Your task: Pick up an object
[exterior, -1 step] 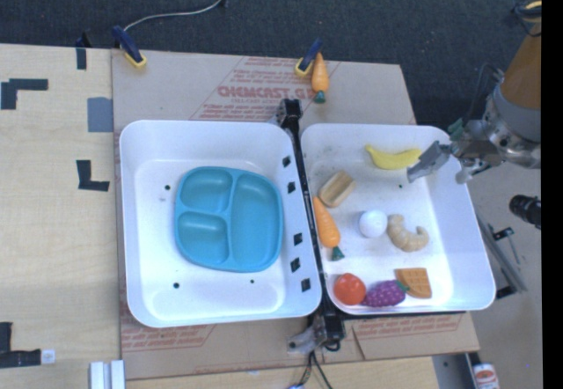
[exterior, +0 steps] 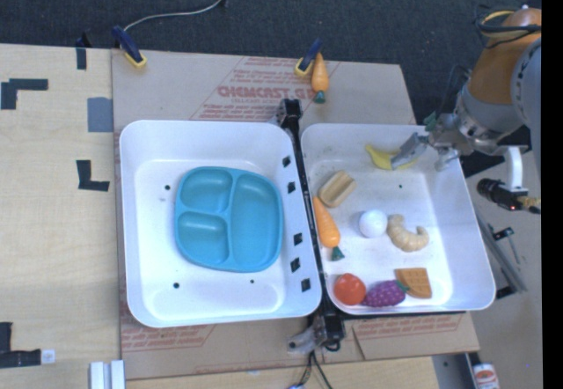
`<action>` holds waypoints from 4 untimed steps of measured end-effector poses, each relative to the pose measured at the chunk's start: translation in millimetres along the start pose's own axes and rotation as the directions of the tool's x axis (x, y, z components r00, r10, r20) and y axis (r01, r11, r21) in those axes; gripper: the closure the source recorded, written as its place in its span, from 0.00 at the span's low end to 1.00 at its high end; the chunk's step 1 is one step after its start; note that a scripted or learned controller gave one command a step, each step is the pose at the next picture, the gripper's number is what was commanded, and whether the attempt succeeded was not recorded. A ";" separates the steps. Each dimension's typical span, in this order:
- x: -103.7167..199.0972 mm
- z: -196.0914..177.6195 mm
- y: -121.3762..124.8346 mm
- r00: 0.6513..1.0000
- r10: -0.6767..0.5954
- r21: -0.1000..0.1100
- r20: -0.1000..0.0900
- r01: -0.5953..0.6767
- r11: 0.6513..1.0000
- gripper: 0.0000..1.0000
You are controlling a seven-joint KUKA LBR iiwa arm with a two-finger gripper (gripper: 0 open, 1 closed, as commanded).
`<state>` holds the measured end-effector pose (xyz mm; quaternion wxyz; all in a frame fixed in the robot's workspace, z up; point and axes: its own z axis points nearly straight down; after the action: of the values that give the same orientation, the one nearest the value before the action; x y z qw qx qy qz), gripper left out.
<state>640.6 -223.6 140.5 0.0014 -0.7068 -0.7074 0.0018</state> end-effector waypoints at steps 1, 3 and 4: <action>61.9 37.2 23.7 1.000 0.003 0.016 -0.003 -0.003 1.000 0.00; 80.5 -40.3 28.1 1.000 -0.002 -0.005 -0.001 0.002 1.000 0.00; 46.0 -70.6 -21.9 1.000 0.001 -0.004 0.001 -0.001 1.000 0.00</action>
<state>619.0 -177.5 211.2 -0.0005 -0.7071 -0.7071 0.0008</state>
